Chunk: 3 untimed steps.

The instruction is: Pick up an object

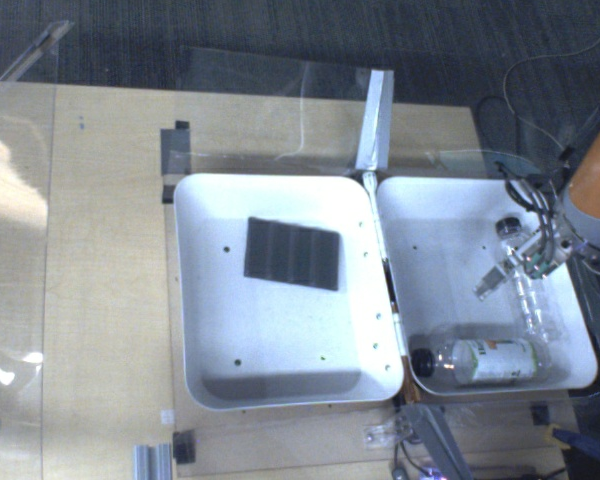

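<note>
A clear plastic bottle (483, 360) with a black cap and a pale label lies on its side along the front wall of the right bin (430, 218). A dark grey ribbed rectangular pad (291, 253) lies flat in the left bin (210, 298). My gripper (511, 306) hangs over the right side of the right bin, just above and behind the bottle. Its two fingers are spread, one pointing left and one pointing toward the bottle, and it is open with nothing between them.
The arm's orange band (595, 183) enters at the right edge, with cables looping by the wrist. A metal bar (372, 128) stands behind the seam between the bins. Bare wooden bench (80, 268) lies to the left.
</note>
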Each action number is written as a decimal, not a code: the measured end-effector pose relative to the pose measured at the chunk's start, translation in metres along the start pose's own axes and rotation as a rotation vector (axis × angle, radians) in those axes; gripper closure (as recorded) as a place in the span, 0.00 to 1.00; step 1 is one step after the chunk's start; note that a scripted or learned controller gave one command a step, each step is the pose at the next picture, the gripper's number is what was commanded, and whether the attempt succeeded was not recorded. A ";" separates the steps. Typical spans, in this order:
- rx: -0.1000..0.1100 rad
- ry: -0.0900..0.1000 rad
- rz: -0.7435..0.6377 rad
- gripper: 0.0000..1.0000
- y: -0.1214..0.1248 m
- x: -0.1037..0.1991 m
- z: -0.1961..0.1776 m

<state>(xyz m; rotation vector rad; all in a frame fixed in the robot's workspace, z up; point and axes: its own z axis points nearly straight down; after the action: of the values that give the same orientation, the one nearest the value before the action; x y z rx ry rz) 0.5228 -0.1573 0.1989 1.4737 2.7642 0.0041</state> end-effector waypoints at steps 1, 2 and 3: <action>0.001 -0.001 -0.023 0.00 -0.020 -0.045 0.002; -0.006 -0.008 -0.027 1.00 -0.017 -0.046 -0.011; -0.006 -0.008 -0.027 0.00 -0.017 -0.046 -0.011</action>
<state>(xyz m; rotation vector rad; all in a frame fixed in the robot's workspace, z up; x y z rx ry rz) 0.5343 -0.2049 0.2096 1.4323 2.7748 0.0059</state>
